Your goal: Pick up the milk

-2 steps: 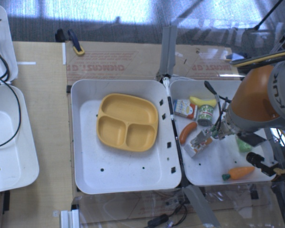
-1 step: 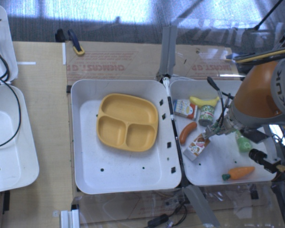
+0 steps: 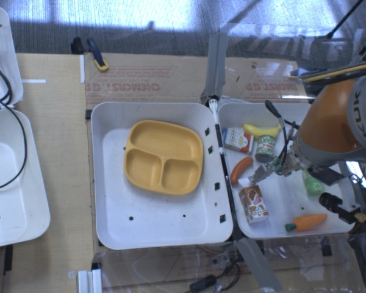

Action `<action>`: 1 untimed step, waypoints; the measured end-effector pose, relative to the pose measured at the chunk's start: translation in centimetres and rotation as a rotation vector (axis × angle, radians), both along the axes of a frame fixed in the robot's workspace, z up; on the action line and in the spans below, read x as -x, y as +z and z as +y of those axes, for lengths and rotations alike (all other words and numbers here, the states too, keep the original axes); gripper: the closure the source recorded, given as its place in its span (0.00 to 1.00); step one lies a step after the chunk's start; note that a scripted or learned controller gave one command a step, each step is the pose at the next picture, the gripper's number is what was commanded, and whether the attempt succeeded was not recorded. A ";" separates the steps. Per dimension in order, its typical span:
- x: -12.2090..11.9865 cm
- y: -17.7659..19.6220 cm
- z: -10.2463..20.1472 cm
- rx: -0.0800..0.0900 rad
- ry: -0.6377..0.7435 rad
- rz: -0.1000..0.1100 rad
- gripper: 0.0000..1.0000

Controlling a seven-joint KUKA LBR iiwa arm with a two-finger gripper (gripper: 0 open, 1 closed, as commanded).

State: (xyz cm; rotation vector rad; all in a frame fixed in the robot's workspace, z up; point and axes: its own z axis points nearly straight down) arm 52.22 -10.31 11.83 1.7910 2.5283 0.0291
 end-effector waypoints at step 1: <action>4.5 -2.7 0.2 -0.004 0.232 0.048 0.00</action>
